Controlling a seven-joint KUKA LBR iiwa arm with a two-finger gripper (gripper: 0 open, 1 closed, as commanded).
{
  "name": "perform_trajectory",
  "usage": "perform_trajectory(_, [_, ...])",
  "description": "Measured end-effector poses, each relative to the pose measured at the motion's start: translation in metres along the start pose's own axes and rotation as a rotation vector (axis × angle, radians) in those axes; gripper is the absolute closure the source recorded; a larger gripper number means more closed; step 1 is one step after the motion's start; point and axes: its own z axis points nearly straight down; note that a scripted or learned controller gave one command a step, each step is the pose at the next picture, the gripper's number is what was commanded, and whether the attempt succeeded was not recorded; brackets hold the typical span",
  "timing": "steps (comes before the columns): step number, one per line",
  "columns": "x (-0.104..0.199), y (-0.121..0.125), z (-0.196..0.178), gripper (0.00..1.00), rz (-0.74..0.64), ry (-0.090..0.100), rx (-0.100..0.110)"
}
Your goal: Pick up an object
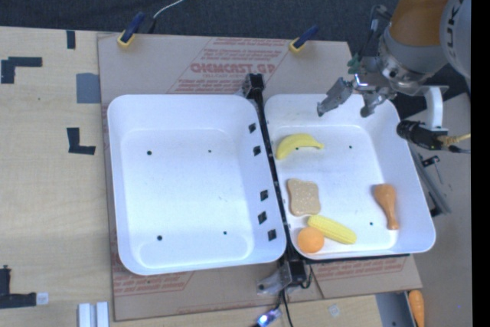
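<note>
Arm w/ orange band enters from the right side of the view. Gripper point(351, 102) sits over the far edge of the right bin point(417, 199), near that bin's far-right corner. Two fingers visible, spread apart: one finger point(334, 98) angles toward the bin divider, the other sits closer to the arm body. Nothing between the fingers; no object held.

Right bin contents (5 items, all resting on bin floor):
- Banana point(298, 144): far-left part of bin, nearest item to gripper. Lies below-left of the gripper in the view, apart from it, no contact.
- Bread slice point(304, 197): near bin's left wall, mid-depth, toward the camera from the banana.
- Corn cob point(331, 229): near front edge, lying at a slant, just beside the bread slice.
- Orange point(310, 240): front-left corner, touching or just beside the corn cob's left end.
- Drumstick point(387, 204): right side of bin, well apart from the other four; lies toward the camera from the gripper, w/ clear gap.

Left bin point(122, 165): white, shallow, abuts the right bin along a black divider strip point(263, 180).

Both bins rest on a cardboard sheet point(222, 65) held by two yellow-blue clamps point(132, 30) at its far edge.
</note>
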Motion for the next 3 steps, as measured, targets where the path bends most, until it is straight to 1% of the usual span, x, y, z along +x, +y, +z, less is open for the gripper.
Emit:
perform_trajectory(1, [0.030, 0.018, 0.110, 0.00, -0.002, 0.002, 0.010])
perform_trajectory(2, [0.024, 0.005, 0.173, 0.00, 0.000, -0.002, -0.003])
perform_trajectory(3, [0.025, 0.006, 0.163, 1.00, 0.000, -0.001, 0.001])
